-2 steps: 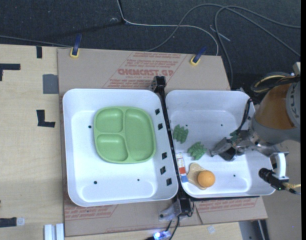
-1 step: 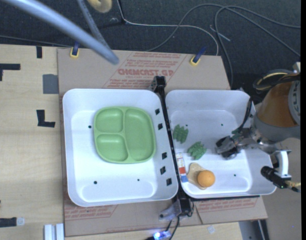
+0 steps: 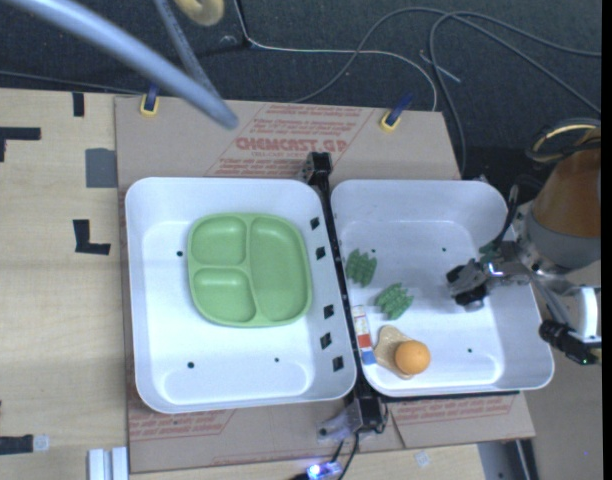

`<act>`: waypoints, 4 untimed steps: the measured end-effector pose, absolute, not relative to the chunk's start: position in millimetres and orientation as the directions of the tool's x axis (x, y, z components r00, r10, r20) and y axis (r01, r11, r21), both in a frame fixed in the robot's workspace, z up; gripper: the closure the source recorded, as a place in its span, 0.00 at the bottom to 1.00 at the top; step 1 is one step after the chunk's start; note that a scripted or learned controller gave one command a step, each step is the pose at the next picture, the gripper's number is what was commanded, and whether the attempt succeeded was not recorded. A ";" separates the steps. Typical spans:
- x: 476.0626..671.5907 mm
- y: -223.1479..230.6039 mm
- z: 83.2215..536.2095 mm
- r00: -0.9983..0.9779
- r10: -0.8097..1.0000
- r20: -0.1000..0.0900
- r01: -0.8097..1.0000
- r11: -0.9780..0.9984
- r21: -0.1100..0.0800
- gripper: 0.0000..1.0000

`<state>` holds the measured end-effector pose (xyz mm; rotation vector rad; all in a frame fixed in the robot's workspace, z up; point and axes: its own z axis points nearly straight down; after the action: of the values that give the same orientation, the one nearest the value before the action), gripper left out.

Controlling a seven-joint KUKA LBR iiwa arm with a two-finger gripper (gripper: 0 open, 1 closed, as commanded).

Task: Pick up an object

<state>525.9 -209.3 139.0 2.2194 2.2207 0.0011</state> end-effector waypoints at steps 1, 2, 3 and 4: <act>527.9 -207.0 201.6 -0.001 1.000 -0.002 1.000 0.001 0.003 1.00; 532.4 -208.8 244.7 -0.001 1.000 -0.002 1.000 0.001 0.003 1.00; 544.0 -151.9 233.5 -0.006 1.000 0.001 1.000 0.006 -0.001 1.00; 553.4 -107.7 229.5 -0.005 1.000 0.001 1.000 0.005 -0.001 1.00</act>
<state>553.4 -107.7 229.5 2.2162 2.2281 -0.0001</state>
